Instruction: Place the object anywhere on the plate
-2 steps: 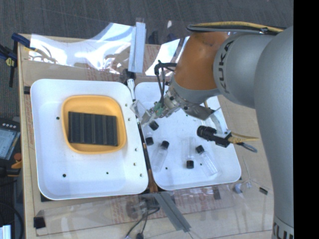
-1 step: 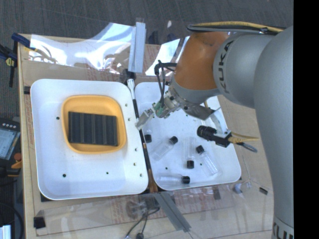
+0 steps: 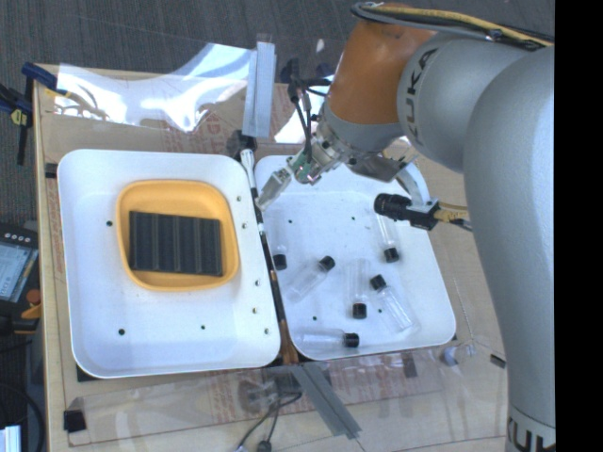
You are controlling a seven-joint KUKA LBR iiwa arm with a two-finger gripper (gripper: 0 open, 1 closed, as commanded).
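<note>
The arm (image 3: 443,83) reaches in from the right, its gripper (image 3: 275,188) low over the right bin's (image 3: 424,323) top-left corner, beside the divide, and whether its jaws are spread or closed I cannot tell. Clear vials (image 3: 388,241) with black caps lie scattered in that bin, well apart from the yellow plate (image 3: 174,201) in the left bin (image 3: 89,328), a dark ribbed slab (image 3: 177,243) on it

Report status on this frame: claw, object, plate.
Claw low over right bin's upper-left corner, grip state unclear. Clear vials with black caps loose in right bin. Yellow plate in left bin, carries only a dark ribbed insert.
</note>
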